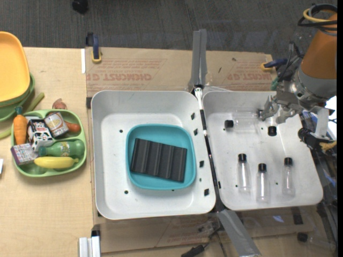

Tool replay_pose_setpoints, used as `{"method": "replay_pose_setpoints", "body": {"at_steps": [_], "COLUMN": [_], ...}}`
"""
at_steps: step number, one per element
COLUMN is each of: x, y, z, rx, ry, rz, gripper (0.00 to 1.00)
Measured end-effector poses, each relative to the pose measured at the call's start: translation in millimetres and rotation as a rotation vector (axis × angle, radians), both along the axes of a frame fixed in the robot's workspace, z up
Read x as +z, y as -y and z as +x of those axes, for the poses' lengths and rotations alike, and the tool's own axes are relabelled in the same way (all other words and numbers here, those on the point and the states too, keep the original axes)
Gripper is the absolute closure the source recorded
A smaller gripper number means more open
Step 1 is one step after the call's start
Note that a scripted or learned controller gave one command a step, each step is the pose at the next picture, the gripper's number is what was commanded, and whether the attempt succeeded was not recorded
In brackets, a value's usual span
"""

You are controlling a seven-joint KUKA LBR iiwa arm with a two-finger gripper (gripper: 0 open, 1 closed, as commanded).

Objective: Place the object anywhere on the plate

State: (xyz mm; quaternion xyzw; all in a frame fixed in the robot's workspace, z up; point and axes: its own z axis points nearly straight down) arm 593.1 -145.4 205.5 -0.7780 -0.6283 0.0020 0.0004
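Note:
A teal plate point(134, 139) lies in the middle of the left bin point(106, 159). A black ridged block point(159, 158) rests flat on the plate. My gripper point(274, 113) hangs low over the far right part of the right bin point(303, 194), well away from the plate. Just under it lies a small black-capped vial point(271, 131). To its left a clear vial point(241, 123) lies on its side. Three more capped vials point(262, 181) lie in a row near the bin's front.
A green tray point(80, 162) of toy foods and stacked yellow plates point(13, 68) sit on the bench at the far left. A grey post point(199, 58) stands between the bins at the back. Cables hang by the arm at the right.

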Motion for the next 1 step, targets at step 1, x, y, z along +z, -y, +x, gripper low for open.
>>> {"method": "replay_pose_setpoints", "body": {"at_steps": [1], "x": [0.1], "y": [0.1], "z": [0.0], "rx": [0.0], "ry": [0.0], "rz": [0.0], "gripper": [0.0]}}
